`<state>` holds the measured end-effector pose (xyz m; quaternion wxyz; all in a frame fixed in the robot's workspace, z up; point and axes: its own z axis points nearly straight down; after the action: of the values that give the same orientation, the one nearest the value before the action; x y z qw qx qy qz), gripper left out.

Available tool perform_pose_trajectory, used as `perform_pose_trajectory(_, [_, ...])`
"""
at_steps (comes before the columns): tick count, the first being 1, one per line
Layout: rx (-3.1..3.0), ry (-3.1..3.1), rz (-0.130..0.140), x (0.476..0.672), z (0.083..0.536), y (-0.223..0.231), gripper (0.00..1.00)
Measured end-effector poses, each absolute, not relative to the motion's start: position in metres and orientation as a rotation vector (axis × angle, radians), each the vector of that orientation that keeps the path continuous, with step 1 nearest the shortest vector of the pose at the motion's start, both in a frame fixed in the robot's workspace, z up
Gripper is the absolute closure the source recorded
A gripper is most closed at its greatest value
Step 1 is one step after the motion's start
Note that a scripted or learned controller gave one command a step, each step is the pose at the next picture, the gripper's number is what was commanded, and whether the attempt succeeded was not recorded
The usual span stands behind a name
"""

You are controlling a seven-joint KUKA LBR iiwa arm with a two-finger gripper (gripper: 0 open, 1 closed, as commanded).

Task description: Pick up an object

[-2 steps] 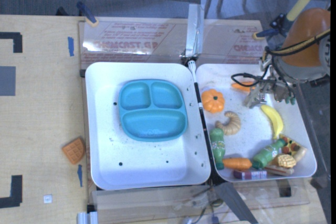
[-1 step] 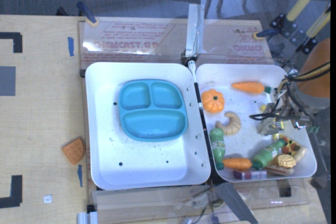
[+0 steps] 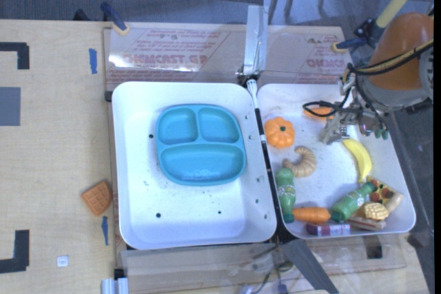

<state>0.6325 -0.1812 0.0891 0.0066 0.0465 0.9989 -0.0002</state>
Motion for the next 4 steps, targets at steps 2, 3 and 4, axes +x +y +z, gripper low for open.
perform_pose_trajectory(2, [0.098, 3.128, -0.001, 0.651, 0.088, -0.221, 0.00])
perform_pose_trajectory(3, [0.116, 3.131, -0.002, 0.595, 0.089, -0.224, 0.00])
perform_pose_trajectory(4, [0.206, 3.127, -0.002, 0.515, 0.090, -0.224, 0.00])
